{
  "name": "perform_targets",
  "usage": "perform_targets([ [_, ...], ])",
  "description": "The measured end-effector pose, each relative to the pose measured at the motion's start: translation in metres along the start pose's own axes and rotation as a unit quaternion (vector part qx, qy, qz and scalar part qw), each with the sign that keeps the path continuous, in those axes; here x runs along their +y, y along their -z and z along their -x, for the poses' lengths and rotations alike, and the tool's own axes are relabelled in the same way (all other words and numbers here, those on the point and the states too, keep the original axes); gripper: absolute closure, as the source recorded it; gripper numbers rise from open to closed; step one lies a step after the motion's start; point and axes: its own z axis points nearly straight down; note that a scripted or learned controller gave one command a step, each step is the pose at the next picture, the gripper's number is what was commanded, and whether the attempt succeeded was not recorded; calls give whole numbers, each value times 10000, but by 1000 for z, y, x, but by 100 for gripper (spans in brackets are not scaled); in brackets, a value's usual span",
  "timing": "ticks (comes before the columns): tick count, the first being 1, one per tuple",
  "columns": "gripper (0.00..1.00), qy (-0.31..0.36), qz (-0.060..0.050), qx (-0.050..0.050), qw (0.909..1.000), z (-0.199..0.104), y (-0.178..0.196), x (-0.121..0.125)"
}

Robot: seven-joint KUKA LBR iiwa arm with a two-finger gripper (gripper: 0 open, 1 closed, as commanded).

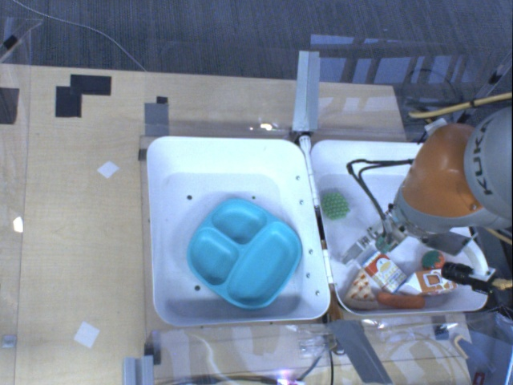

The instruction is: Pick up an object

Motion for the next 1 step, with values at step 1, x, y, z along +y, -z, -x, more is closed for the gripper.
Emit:
perform_targets([
  [1,0,-1055,-15,-9,9944,77,-3,36],
])
